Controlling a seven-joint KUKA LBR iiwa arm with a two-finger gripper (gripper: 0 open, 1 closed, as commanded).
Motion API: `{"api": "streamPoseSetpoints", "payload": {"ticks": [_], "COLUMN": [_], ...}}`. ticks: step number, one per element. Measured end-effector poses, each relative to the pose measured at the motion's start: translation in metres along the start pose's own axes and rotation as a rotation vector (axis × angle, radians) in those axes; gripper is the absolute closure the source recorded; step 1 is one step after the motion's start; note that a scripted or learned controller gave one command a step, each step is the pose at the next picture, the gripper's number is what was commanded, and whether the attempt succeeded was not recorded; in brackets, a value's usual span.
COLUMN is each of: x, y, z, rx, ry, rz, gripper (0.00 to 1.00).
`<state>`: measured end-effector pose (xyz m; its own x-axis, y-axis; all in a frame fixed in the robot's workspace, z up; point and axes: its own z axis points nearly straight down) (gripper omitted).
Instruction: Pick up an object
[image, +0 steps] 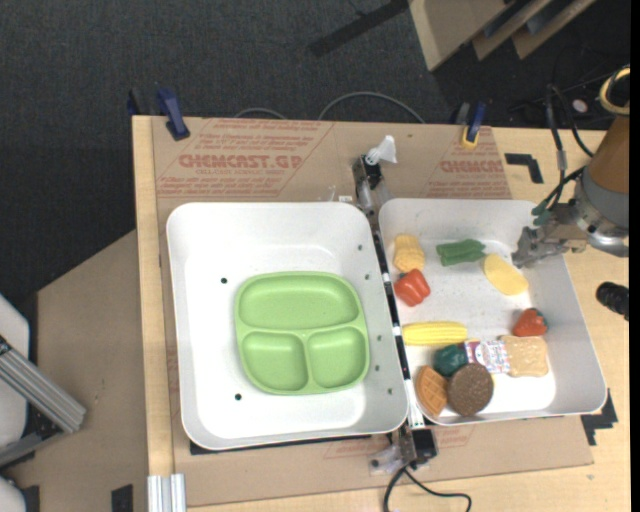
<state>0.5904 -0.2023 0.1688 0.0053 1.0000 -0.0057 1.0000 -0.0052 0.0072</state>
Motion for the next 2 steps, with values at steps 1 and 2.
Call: {"api": "streamPoseSetpoints", "payload": {"ticks": [1, 2], "x": [0.005, -0.013], "y": [0.0, -0.023], "z": [0.005, 0.088], "rx": [0.006, 0.013], "ry": [0.004, 0.011], "rz": [-0.005, -0.004], "gripper": [0.0, 0.0]}}
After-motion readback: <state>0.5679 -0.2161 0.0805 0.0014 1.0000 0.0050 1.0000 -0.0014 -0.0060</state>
